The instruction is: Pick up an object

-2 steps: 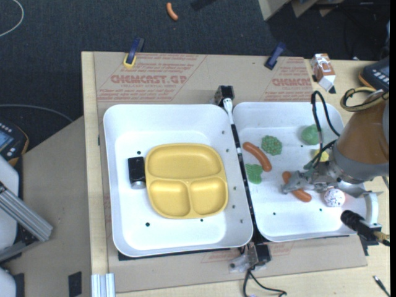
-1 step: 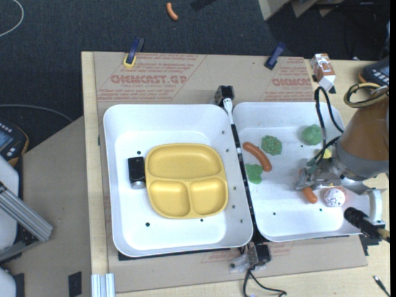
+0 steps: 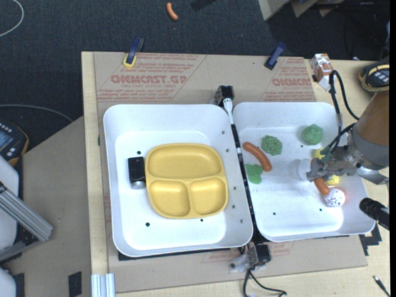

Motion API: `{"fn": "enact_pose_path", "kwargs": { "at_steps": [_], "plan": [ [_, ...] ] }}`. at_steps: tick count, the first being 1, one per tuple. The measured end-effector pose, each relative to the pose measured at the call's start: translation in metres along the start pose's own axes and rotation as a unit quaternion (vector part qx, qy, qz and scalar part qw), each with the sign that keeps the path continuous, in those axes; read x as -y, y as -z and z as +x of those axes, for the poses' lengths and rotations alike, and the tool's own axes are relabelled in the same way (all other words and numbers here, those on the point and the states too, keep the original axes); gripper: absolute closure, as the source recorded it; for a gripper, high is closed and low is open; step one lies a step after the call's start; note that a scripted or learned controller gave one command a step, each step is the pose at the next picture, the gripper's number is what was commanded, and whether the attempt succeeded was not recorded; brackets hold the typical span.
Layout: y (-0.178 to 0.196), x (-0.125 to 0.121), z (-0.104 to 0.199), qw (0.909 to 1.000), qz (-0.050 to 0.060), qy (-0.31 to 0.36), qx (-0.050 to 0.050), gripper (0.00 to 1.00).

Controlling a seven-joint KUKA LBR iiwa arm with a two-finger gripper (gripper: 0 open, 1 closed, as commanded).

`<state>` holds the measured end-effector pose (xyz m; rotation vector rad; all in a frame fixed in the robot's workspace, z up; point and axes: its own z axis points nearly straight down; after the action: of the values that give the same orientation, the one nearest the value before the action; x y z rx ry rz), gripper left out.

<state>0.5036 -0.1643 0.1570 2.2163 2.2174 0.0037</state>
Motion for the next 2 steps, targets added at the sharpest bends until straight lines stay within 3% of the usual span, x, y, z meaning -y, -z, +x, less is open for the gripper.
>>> {"fn": "enact_pose_path", "kwargs": {
  "at_steps": [1, 2],
  "plan": [
    [0.0616, -0.0087, -0.0028, 1.0, -0.001, 0.001, 0.0, 1.0],
    [0.0681, -0.0095, -0.0028, 1.0, 0.001, 0.0, 0.0, 1.0]
  ]
}}
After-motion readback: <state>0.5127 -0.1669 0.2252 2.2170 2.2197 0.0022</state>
